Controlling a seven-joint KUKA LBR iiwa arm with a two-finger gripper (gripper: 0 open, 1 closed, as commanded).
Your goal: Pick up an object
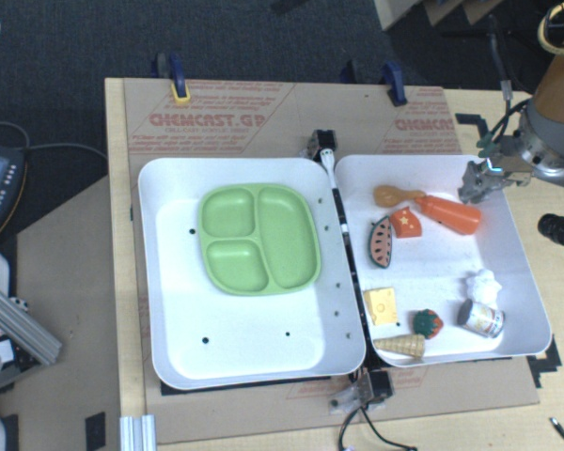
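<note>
The right bin [517, 252] holds several toy foods: an orange carrot [448, 213], a brown spoon-like piece [396, 195], a red piece with a star [405, 223], a watermelon slice [382, 242], a yellow cheese square [381, 306], a strawberry [428, 322], an ice-cream cone [399, 347], a small can [481, 318] and a white crumpled piece [483, 285]. My gripper [477, 185] hangs at the bin's far right edge, just above and right of the carrot's thick end. Nothing shows between its fingers.
The left bin [169, 252] holds a green divided plate [260, 240]. A black divider [338, 233] runs between the bins. Clamps [179, 75] sit at the board's back edge. The arm enters from the right, over the right bin's far corner.
</note>
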